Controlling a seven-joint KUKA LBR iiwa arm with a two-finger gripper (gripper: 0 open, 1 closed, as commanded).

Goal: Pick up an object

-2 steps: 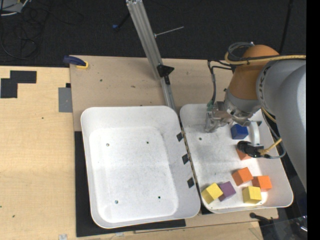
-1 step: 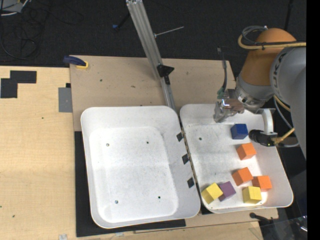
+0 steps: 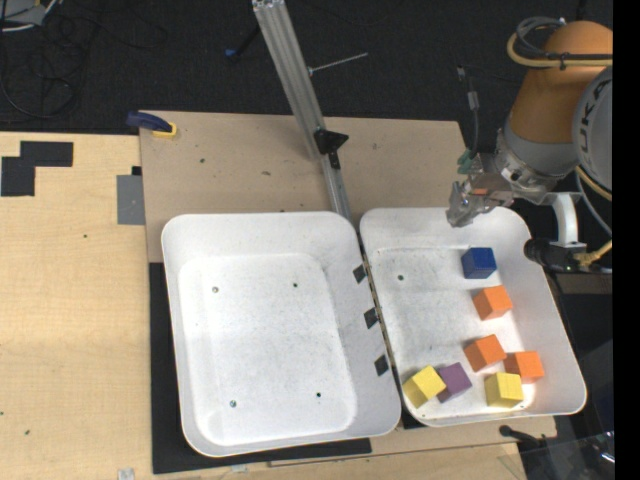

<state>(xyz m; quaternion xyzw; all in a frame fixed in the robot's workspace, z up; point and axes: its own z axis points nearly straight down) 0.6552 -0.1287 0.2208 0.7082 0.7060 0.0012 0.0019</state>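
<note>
The counter (image 3: 240, 168) carries two white bins side by side. The left bin (image 3: 200, 258) sits toward the counter's near left. The right bin (image 3: 415, 278) holds seven blocks: a blue block (image 3: 479, 262) near its far right corner, an orange block (image 3: 491, 301) along its right edge, and orange (image 3: 484, 351), orange (image 3: 525, 366), yellow (image 3: 503, 389), purple (image 3: 454, 379) and yellow (image 3: 424, 384) blocks near its front edge. The tool (image 3: 462, 211) hangs over the right bin's far edge, apart from the blue block; whether it is open or closed cannot be told.
</note>
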